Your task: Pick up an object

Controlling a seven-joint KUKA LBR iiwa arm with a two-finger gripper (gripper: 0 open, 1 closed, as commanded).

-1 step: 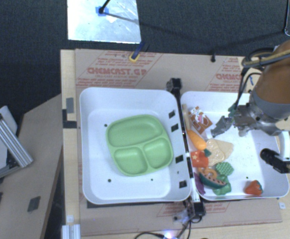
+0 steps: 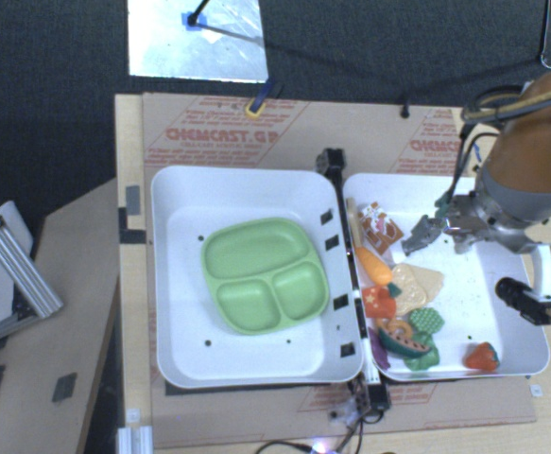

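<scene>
1. White plastic forms two shallow bins side by side on the bench: the left bin [image 2: 176, 253] and the right bin [image 2: 521, 343].
2. A green divided plate [image 2: 264, 274] lies in the middle of the left bin, its two small compartments toward the near edge.
3. Toy food is clustered along the right bin's left edge: a brown-and-white packet [image 2: 379, 227] toward the far side, an orange carrot [image 2: 373, 266] below it, a red-orange piece [image 2: 379, 303], a pale beige slice [image 2: 415, 283], a green ridged piece [image 2: 425, 321], and a watermelon slice [image 2: 409, 340] near the near-left corner.
4. A red strawberry [image 2: 482, 356] sits apart, by the right bin's near edge.
5. The gripper [image 2: 422, 236] hangs over the far middle of the right bin, just right of the packet; its fingers are spread apart and hold nothing.
6. The grey arm with its orange band [image 2: 540, 149] comes in over the right bin's far-right corner.
</scene>
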